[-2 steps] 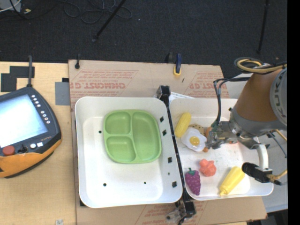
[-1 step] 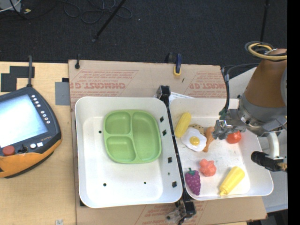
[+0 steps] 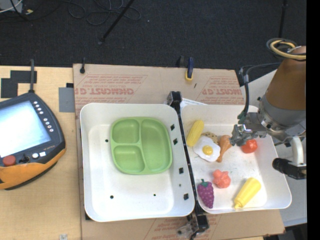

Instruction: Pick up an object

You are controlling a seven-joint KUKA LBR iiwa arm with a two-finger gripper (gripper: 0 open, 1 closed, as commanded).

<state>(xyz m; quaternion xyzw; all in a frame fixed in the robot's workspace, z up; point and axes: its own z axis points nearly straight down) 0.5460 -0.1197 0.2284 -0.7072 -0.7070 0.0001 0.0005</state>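
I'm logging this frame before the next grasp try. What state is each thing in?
Green plate: upright in the left bin, compartments bare.
Corn: lying in the right bin.
Fried egg: flat, yolk up.
Drumstick: lying beside the egg.
Tomato: by the gripper.
Grapes: lying.
Yellow bottle: on its side.
Pendant: screen lit.

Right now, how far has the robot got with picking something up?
Early stage. The claw has reached into the right bin and sits low among the toy food, beside the red tomato and the drumstick. I see nothing lifted. Gripping and raising a piece is left. The green plate in the left bin holds nothing.
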